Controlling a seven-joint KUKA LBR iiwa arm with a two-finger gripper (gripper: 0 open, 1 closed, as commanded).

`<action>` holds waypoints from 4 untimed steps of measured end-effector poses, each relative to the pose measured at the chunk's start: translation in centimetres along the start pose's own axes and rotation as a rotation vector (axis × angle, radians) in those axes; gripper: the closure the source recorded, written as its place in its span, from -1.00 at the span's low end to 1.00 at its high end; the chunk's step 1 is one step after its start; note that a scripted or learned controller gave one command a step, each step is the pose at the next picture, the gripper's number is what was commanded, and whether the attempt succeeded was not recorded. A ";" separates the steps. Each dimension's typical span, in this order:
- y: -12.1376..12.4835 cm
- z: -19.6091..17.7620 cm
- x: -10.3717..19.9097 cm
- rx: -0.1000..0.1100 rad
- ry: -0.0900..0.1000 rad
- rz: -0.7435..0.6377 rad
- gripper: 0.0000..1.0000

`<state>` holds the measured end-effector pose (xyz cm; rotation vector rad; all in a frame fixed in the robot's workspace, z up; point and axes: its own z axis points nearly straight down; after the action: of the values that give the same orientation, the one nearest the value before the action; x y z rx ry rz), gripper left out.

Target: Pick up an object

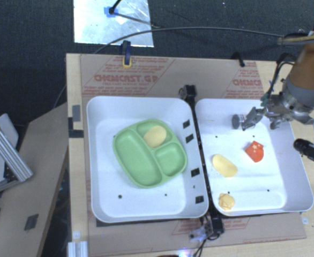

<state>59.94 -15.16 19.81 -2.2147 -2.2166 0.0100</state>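
Overhead, mid-approach: arm reaching in, nothing gripped yet.

Largest first: one worktop (pixel 119 71), carrying two white bins side by side, left bin (pixel 101 159) and right bin (pixel 296 191). Next, one grey arm (pixel 307 71) with orange band, entering from the right and hanging over the right bin's far end, probably to line up a descent. Then one green divided plate (pixel 138 165) in the left bin, cradling one yellow item (pixel 156 136) in a compartment. Then the hand (pixel 261 119), fingers apparently spread, pinching nothing. Loose in the right bin, likely scattered as candidates: one yellow piece (pixel 224 165), one red-orange object (pixel 255 151) nearest the hand, one small yellow lump (pixel 226 201) by the near wall.
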 end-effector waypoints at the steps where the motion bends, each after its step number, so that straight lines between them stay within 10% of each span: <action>1: 0.2 -0.8 0.1 -0.011 -0.002 -0.002 -1.00; 4: 0.5 11.3 0.6 -0.012 -0.002 -0.001 -1.00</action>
<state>60.28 -14.54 8.51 -2.2207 -2.2245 -0.0016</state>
